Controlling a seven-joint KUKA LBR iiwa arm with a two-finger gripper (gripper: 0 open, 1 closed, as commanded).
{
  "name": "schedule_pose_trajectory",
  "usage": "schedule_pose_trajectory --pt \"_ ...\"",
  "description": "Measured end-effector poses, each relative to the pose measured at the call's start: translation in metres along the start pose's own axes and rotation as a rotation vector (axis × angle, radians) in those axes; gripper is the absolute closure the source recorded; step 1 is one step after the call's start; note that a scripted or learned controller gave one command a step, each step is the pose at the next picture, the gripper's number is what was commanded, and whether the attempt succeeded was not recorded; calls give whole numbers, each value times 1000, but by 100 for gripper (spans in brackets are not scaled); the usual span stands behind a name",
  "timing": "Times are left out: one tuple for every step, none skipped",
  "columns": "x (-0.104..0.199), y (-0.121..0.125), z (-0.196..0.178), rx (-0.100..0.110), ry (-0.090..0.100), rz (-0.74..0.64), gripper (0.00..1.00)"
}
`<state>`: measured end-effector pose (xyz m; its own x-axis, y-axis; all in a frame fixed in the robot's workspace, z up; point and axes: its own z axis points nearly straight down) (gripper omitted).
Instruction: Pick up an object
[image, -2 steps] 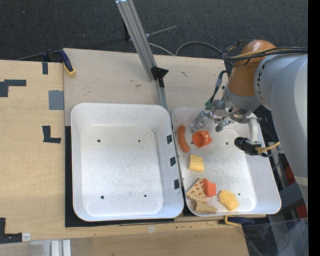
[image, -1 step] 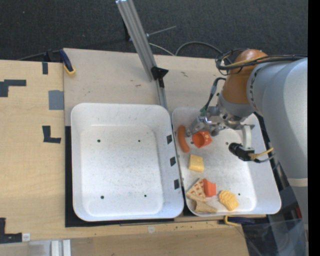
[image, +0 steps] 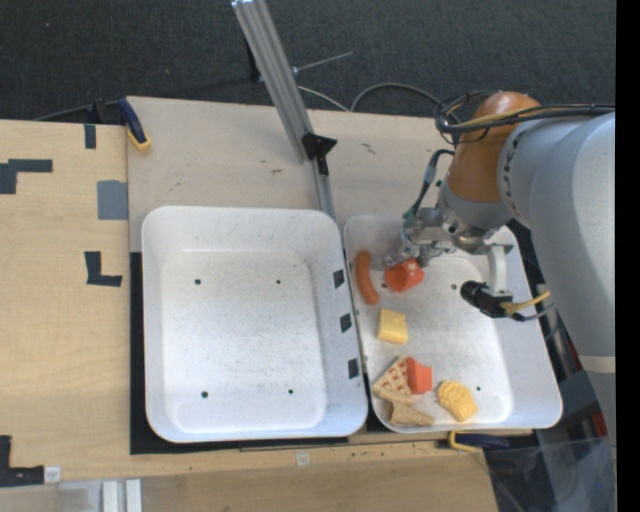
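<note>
Metal two-finger gripper, grip state indiscernible, touches a small red-orange plastic block beside the orange sausage-shaped toy; off-centre contact could nudge the block away.

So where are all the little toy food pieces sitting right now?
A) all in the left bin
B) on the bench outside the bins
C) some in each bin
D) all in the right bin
D: the sausage, red piece, yellow cheese block and the pile near the front edge all lie in the right bin, where the gripper hovers.
</note>
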<state>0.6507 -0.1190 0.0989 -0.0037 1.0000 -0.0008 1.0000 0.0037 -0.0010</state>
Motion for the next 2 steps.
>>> schedule_pose_trajectory --pt "-9 2 -50 -5 0 2 100" --pt "-4 -4 -96 -4 0 2 100"
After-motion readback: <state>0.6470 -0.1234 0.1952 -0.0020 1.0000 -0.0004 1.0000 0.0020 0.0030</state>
